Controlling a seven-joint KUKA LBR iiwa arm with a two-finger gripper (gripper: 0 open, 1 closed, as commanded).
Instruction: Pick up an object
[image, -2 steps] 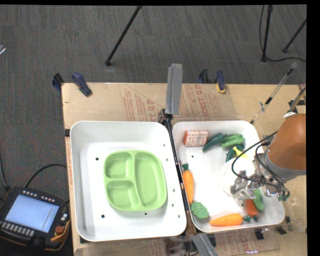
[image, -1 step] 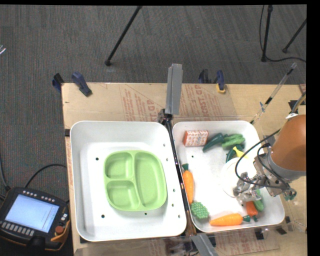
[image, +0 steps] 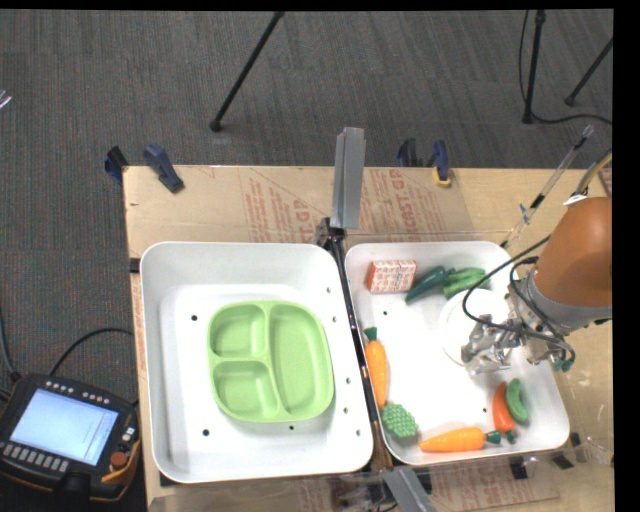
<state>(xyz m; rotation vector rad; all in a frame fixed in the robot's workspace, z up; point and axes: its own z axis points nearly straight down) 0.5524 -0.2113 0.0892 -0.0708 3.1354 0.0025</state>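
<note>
The right bin (image: 455, 250) holds the toy food: a small orange carton (image: 390, 275) and green pea pods (image: 443, 281) near its far wall, one carrot (image: 376, 368) along the left wall, a green knobbly piece (image: 399, 420) below that, another carrot (image: 455, 439) by the near wall, and an orange piece (image: 501, 408) touching a green ring-shaped piece (image: 518, 399) in the near right corner. The gripper (image: 487, 350) hangs over the bin's bare middle right — I cannot tell how it is set, and nothing shows in its grasp. The left bin (image: 180, 270) carries a green divided plate (image: 270, 361).
</note>
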